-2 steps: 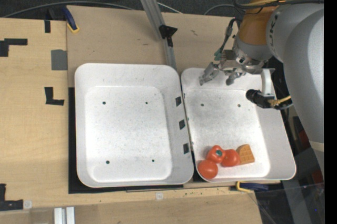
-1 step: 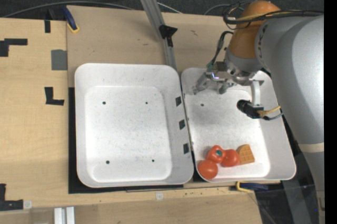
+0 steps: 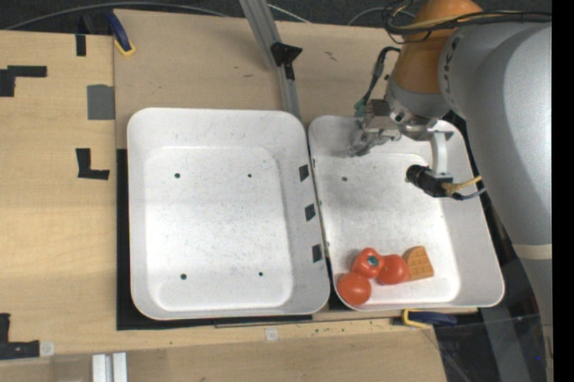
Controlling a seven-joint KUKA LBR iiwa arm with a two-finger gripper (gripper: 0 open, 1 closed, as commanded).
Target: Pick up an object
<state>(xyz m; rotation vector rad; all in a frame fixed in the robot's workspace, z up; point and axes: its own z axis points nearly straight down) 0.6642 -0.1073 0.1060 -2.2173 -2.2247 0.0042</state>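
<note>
The gripper (image 3: 363, 141) hangs over the far end of the right bin (image 3: 466, 282). I cannot tell its state. The red toy (image 3: 369, 270) and tan waffle block (image 3: 418, 263) lie at the near end. Nothing is picked up yet.

One fixed camera above the bench (image 3: 63, 219) — slanted downward, both bins framed

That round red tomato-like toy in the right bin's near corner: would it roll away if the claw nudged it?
Probably a little. The round red tomato-like toy looks smooth and rounded, so it may roll or slip. But it sits against the right white bin's wall and beside another red toy, which should limit travel.
</note>
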